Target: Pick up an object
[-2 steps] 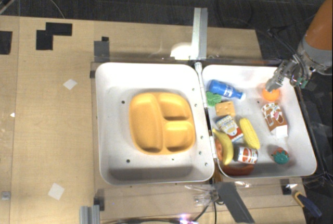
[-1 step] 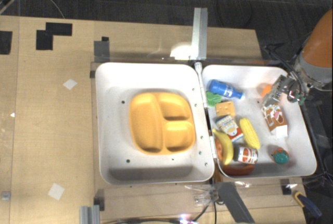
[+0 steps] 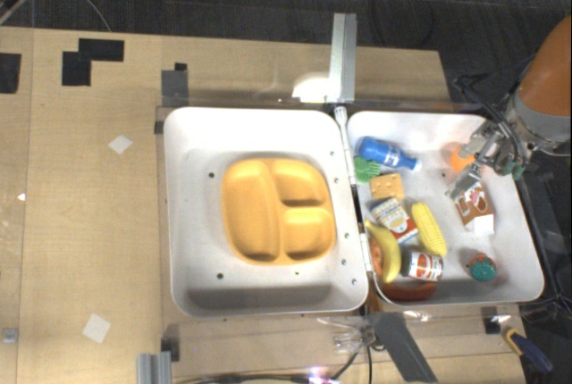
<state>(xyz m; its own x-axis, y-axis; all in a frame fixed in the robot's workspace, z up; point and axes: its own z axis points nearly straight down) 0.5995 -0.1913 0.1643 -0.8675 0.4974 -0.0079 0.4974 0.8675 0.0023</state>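
The arm [image 3: 547, 83], grey with its orange band, is reaching in from the right and hanging over the upper right part of the right bin [image 3: 527, 284]. Its end effector [image 3: 483, 161] is sitting low among the things there, just beside a small orange object [image 3: 459, 157] and just above a brown and white packet [image 3: 474, 205]. Whether it is released or clenched I cannot tell, and nothing is clearly showing in its grasp.

The things to pick from are all lying in the right bin. A blue bottle [image 3: 386, 154] is lying on its side near the bin's upper left, with a green piece [image 3: 365, 169] touching its lower left end. Below them a cracker [image 3: 386, 187] is resting, then a small printed packet [image 3: 391, 216]. A corn cob [image 3: 429, 228] is lying just right of that packet, and a banana [image 3: 385, 246] is curving along the bin's left wall. A red-labelled can [image 3: 422, 267] is lying on its side near the lower edge, and a small round teal and red object [image 3: 482, 268] is sitting apart toward the lower right.

The left bin [image 3: 192, 284] is holding a yellow divided tray [image 3: 277, 209] at its middle. Both bins are resting side by side on the table [image 3: 80, 221].
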